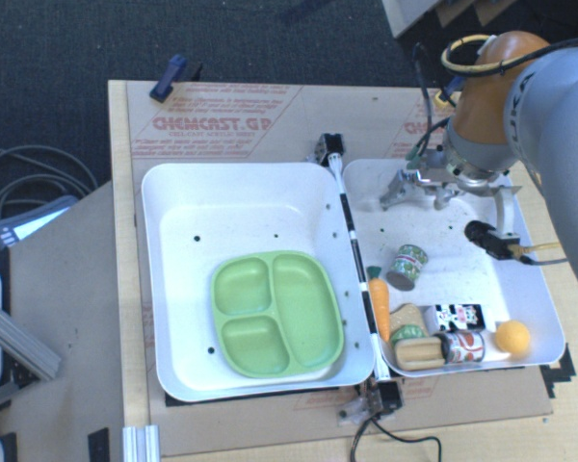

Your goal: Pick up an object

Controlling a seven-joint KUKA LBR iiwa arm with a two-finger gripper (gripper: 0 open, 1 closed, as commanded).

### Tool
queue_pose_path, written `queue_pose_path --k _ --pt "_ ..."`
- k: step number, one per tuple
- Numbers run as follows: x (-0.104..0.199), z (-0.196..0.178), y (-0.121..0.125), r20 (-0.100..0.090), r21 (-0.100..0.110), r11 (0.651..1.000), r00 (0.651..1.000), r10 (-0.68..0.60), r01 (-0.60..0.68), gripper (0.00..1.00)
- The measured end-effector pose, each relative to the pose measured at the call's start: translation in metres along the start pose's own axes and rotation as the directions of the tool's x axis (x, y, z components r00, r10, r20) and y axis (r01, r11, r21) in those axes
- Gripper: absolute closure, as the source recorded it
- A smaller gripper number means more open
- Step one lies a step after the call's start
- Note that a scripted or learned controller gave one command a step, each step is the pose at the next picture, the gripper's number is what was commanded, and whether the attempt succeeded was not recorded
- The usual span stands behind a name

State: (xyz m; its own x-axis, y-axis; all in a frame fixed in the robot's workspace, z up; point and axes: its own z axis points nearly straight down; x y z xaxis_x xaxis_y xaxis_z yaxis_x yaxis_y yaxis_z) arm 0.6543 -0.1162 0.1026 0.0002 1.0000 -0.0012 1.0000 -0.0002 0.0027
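Observation:
My gripper (419, 192) hangs over the far end of the right bin (530, 287), fingers spread open with only bare white floor between them. A small green-and-white can (407, 264) lies on its side in the middle of that bin, well in front of the gripper. Along the bin's left wall lies an orange carrot (379, 304). At the near end sit a tan bread roll (419, 353), a red can (465, 346), an orange fruit (512, 338), a black-and-white box (458, 315) and a small green piece (406, 334).
The left bin (173, 219) holds a green divided plate (275, 313). A black clip (330, 146) sits at the far end of the wall between the bins. A blue object (168, 78) lies on the board behind the bins.

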Motion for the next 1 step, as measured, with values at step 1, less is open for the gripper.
queue_pose_path --k 1 --pt "0.0166 -0.0426 -0.0622 -0.002 0.003 1.000 1.000 0.000 0.000 0.00"
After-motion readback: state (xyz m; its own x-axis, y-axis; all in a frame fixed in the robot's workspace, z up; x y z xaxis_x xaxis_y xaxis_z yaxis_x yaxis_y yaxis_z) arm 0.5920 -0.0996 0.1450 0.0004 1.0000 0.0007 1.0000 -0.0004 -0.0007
